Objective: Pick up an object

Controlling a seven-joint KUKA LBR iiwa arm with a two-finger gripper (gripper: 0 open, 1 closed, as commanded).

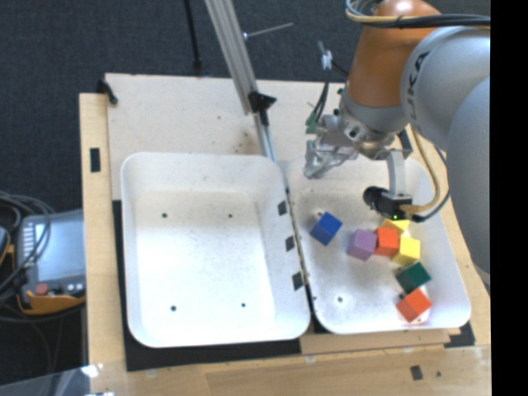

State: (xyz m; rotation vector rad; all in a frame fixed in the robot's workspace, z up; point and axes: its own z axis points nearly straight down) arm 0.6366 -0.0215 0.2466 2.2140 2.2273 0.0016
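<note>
Arm is hovering its hand (320, 165), grip state unclear and nothing seen in it, over the right bin's (450, 258) far-left corner, approaching; blue cube (327, 228) is sitting nearest, just this side of the hand, so next move probably needs lowering onto it.

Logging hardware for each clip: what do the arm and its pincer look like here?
The arm is bulky, rounded and light grey, with a glossy orange band above the wrist. Thin cables loop over its top and trail down beside the wrist. The pincer is a small grey metal assembly.
</note>
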